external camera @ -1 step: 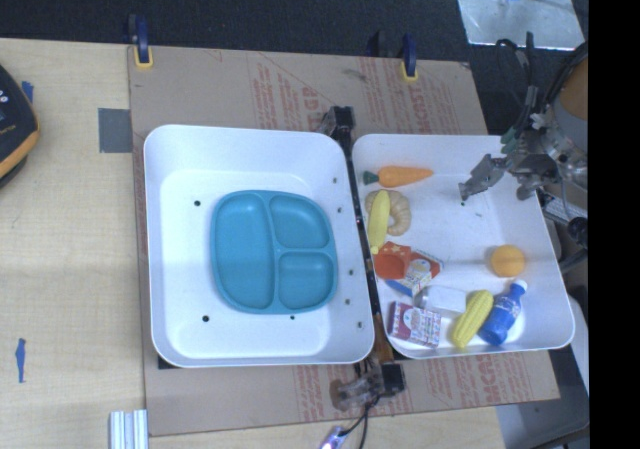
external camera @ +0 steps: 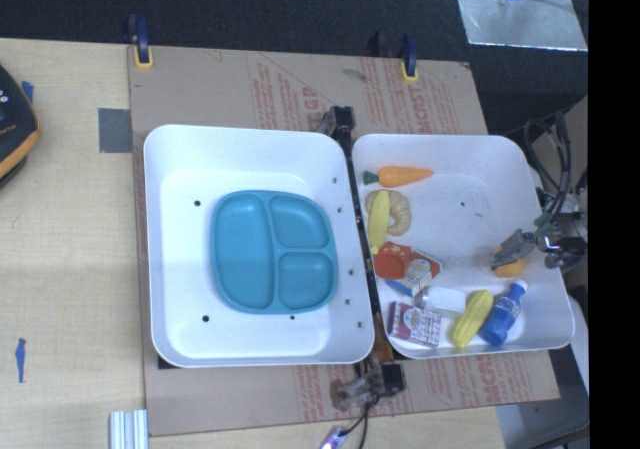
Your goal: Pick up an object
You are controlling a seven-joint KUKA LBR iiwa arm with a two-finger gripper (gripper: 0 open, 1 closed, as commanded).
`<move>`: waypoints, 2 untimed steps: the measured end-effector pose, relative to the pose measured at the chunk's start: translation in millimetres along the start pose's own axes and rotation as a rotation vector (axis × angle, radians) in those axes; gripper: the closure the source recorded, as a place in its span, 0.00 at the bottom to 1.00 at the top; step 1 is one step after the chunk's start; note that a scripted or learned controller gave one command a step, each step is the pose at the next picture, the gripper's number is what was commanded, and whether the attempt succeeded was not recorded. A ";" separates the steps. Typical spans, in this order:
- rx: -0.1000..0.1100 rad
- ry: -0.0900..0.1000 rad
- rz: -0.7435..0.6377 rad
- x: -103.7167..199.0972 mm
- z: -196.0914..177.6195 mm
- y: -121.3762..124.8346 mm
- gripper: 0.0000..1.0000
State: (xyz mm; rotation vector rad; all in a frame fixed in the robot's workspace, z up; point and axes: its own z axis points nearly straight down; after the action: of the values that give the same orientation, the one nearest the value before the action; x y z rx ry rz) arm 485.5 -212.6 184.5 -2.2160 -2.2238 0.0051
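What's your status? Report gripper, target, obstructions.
Gripper low at right bin's right edge, over a small yellow-orange item. Grasp unconfirmed. Blue bottle and corn close by.

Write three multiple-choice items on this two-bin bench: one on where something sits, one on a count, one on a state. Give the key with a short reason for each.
1. Where does the blue divided plate lie?
A. In the left bin
B. In the right bin, on the carrot
C. On the bare bench beside the bins

2. How many compartments does the plate have?
A. Two
B. Three
C. Five

3. What state is the plate in?
A. Lying flat, face up, with nothing in it
B. Standing on edge against a bin wall
C. Flipped face down

Key:
1 A: the plate rests in the middle of the left bin, while the carrot, banana, corn cob and blue bottle lie in the right bin.
2 B: one long section on its left, two smaller ones on its right.
3 A: its raised dividers face the camera and all sections are bare.
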 end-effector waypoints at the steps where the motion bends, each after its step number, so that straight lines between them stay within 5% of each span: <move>1: 0.000 0.000 -0.002 0.7 93.0 79.7 0.00; 2: -0.003 0.000 -0.001 8.7 -25.4 69.0 0.00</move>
State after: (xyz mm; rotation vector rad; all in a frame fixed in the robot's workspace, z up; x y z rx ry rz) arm 554.6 -203.6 209.6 -2.2166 -2.2259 0.0015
